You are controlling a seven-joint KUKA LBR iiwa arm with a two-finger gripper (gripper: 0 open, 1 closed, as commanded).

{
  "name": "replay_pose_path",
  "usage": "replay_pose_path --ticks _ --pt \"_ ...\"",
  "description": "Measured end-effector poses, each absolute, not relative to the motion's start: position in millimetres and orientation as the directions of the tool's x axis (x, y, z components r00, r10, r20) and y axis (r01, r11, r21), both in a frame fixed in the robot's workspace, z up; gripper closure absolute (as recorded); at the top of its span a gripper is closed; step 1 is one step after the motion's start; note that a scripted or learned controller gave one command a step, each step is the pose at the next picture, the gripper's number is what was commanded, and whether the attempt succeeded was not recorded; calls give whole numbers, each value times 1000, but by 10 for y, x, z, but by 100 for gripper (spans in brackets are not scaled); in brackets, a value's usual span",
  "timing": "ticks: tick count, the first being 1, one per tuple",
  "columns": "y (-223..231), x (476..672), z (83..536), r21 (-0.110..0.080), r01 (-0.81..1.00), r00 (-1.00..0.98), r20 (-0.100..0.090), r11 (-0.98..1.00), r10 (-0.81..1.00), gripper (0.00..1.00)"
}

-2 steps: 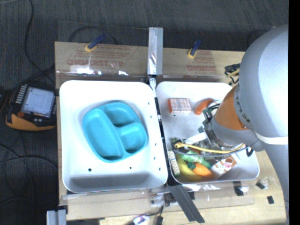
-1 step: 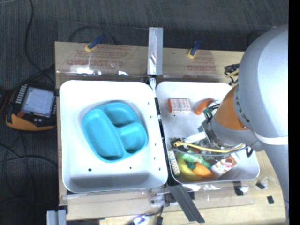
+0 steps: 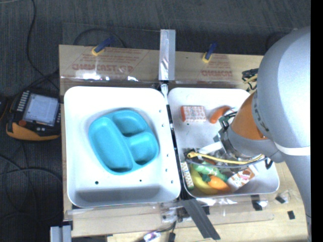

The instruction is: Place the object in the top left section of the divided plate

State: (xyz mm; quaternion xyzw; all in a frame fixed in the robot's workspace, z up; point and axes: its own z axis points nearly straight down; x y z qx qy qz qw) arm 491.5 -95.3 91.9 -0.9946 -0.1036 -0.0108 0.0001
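Camera view — hand (image 3: pixel 218 161) low among toys (image 3: pixel 214 178) in right bin (image 3: pixel 262 188), its grip impossible to tell — blue divided plate (image 3: pixel 123 140) apart in left bin (image 3: pixel 81 185).

Faint red lettering on the cardboard backing (image 3: pixel 106 64) is too blurred to read.

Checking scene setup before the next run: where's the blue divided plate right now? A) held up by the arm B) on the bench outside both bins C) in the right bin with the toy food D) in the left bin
D: the blue divided plate lies flat on the floor of the left bin, while the pile of toy food sits in the right bin under the arm.
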Motion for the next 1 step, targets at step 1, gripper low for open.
replay_pose_path --ticks 1 --pt "-942 4912 918 5 202 979 22 -979 202 100"
